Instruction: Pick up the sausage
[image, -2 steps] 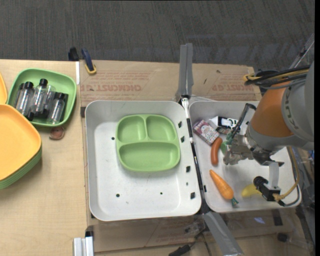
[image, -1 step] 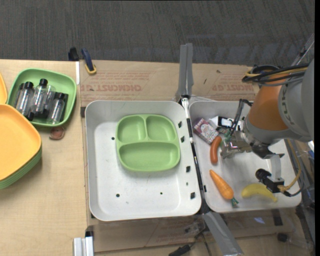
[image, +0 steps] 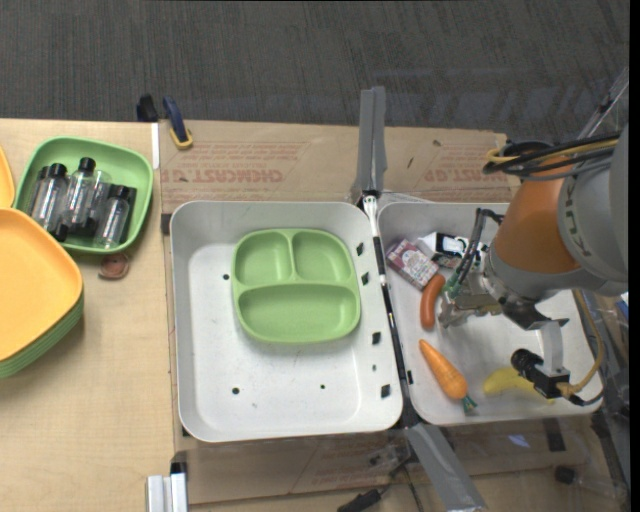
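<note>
1. Wooden counter (image: 90, 420), tan, spanning the view below a dark floor.
2. Two shallow white bins side by side on it: left bin (image: 200, 400), right bin (image: 430, 405).
3. Flattened cardboard sheet (image: 270, 165) under the bins' far edge.
4. At left, a green tray (image: 135, 180) of small bottles, beside stacked orange plates (image: 35, 290).
5. Small brownish object (image: 114, 266) near the tray, possibly a scrap.

Reddish-orange sausage (image: 431, 301), orange carrot (image: 443, 369), pale green divided plate (image: 296, 285), white bins (image: 200, 330)

The plate (image: 296, 286) lies in the left bin (image: 200, 330); the sausage (image: 431, 301) and carrot (image: 443, 370) lie in the right bin (image: 440, 405).
</note>
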